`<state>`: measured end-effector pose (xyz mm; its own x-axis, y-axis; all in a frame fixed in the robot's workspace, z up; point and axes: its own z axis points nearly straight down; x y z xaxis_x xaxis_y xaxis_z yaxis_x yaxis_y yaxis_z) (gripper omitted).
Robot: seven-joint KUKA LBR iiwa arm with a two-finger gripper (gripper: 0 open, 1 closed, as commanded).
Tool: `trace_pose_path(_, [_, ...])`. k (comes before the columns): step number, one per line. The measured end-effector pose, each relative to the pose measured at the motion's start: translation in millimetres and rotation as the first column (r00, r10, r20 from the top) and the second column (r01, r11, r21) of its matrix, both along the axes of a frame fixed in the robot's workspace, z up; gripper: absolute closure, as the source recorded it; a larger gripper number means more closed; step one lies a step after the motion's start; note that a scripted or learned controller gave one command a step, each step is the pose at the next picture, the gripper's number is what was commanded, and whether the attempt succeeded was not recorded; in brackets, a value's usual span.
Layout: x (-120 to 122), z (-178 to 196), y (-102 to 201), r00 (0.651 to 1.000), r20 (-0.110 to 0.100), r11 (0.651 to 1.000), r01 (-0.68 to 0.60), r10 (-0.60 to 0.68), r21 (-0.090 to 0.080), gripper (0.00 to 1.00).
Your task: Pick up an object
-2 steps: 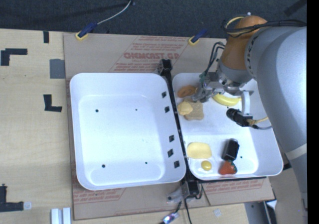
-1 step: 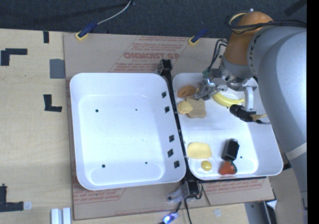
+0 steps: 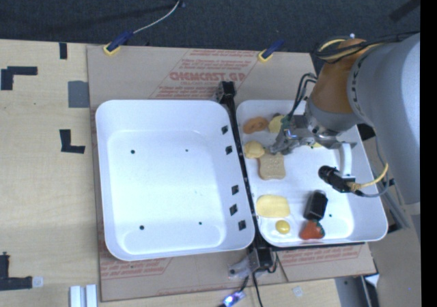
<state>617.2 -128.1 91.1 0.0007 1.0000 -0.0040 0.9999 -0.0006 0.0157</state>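
Gripper [image 3: 282,142] is being seen at 1 o'clock of tan square foam-like slab [image 3: 272,168]; jaw state cannot be told. Slab is being judged light and soft; opposite edges are being favoured.

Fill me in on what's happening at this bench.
A grey robot arm reaches in from the right, with its gripper down in the right bin. It sits just above a tan bread-like slice and next to a small yellow piece. Nothing is visibly held. A yellow oval, a black block and a red piece lie nearer the front.
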Motion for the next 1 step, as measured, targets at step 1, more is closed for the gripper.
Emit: trace_pose_path(1, [-134.5,-1.9,-1.7,1.000,-0.008,1.000,0.005,-0.005,0.002,1.00])
